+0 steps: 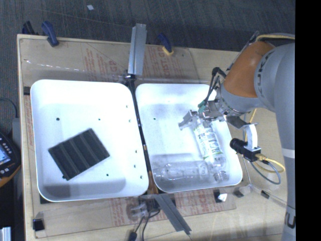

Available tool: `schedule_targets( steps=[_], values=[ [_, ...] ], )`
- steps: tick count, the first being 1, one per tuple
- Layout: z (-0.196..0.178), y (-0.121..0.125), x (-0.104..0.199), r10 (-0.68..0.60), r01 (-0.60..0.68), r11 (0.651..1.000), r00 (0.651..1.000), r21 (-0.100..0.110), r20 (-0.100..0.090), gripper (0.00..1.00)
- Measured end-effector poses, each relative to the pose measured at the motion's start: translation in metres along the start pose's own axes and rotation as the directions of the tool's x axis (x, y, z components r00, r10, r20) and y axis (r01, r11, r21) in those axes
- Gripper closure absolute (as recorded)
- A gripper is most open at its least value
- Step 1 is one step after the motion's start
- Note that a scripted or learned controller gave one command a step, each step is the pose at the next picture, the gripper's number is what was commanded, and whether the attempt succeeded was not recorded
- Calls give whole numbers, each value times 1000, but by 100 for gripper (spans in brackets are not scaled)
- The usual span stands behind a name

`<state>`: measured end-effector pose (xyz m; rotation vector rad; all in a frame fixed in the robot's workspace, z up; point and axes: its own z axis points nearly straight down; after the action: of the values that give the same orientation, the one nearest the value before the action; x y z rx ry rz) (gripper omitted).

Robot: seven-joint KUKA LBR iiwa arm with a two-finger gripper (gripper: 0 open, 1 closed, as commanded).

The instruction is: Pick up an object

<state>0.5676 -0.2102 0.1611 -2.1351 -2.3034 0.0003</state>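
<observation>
My gripper (192, 119) hangs low over the right bin (165, 102), in its middle right part. Just below it lies a clear plastic bottle with a white and green label (208, 142), running from the gripper toward the bin's near right corner. The gripper sits at the bottle's far end, and I cannot tell whether it touches it. A second clear bottle (181, 171) lies on its side along the bin's near wall. A black ribbed slab (78, 153) lies flat in the left bin (65, 94).
A grey metal bar (136, 49) stands up behind the gap between the bins, and another (170, 216) lies in front. Blue clamps (49, 32) grip the bench's far edge. A yellow cable (268, 165) loops to the right of the right bin.
</observation>
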Motion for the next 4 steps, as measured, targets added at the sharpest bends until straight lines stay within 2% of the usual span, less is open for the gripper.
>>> schedule_targets(
  steps=[1, 4],
  values=[
    [-19, -16, 2, -31, 31, 1000, 1000, 2, -2, 0],
    [-13, -11, 3, -68, 68, 998, 998, 2, -2, 0]
  ],
)
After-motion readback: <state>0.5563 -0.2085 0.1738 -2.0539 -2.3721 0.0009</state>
